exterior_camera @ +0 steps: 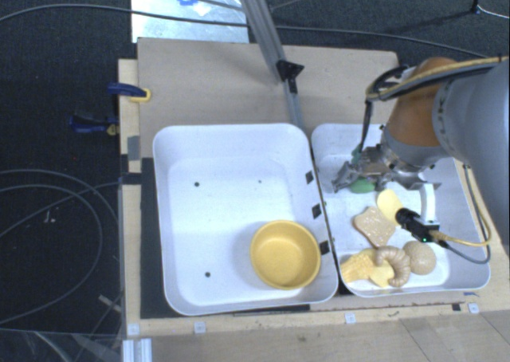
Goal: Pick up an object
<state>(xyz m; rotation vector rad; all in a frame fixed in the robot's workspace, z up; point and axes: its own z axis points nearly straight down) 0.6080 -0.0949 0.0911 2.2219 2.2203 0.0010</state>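
You have two white bins, left bin (231, 145) and right bin (335, 141), one yellow bowl (285, 253) in the left, roughly six small toy items (386, 249) clustered in the right, one green piece (362, 186) among them.

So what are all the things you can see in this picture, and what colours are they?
left bin: one, white, left on the bench.
right bin: one, white, touching the left bin's side.
bowl: one, yellow, near corner of the left bin.
green thing: one, small, in the right bin, right under the pincer.
pale yellow piece: one, middle of the right bin.
tan toys: a pile, tan and yellow, near end of the right bin; too jumbled to count.
clamps: two, blue and yellow, left bench edge.
arm: one, grey with orange band, from the right.
pincer: one, dark, over the right bin.
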